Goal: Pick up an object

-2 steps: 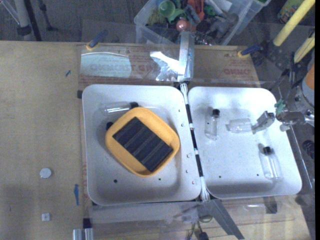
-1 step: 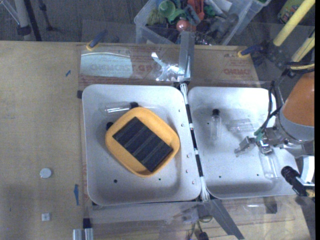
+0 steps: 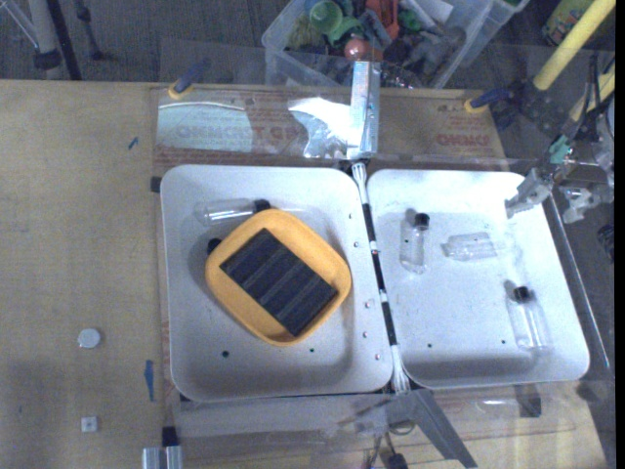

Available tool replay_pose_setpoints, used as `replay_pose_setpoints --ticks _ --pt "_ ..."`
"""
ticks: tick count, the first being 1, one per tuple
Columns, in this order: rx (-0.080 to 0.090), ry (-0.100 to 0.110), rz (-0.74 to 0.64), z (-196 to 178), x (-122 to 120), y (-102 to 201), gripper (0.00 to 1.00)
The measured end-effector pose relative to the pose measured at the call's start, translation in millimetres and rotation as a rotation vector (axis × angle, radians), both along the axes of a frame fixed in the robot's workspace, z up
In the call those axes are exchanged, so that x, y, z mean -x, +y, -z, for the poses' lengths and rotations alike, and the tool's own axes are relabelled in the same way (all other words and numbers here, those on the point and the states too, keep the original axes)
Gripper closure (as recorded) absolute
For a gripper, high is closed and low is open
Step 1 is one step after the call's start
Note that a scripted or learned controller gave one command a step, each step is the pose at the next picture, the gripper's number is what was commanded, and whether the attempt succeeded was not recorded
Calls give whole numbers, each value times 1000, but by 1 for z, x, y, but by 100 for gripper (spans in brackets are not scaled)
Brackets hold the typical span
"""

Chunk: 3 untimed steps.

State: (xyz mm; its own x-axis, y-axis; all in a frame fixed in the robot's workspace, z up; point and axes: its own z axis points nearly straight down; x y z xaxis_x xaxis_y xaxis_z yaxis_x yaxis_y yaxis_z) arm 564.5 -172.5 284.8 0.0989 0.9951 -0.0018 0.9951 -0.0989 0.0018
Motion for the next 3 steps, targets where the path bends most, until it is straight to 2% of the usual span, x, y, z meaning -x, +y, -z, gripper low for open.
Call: replay_pose_setpoints --ticks 1,2,3 --pt "-2 2 -62 88 61 10 0" --pt "1 -1 -178 42 -47 13 0" --pt "-2 2 -206 179 16 70 0"
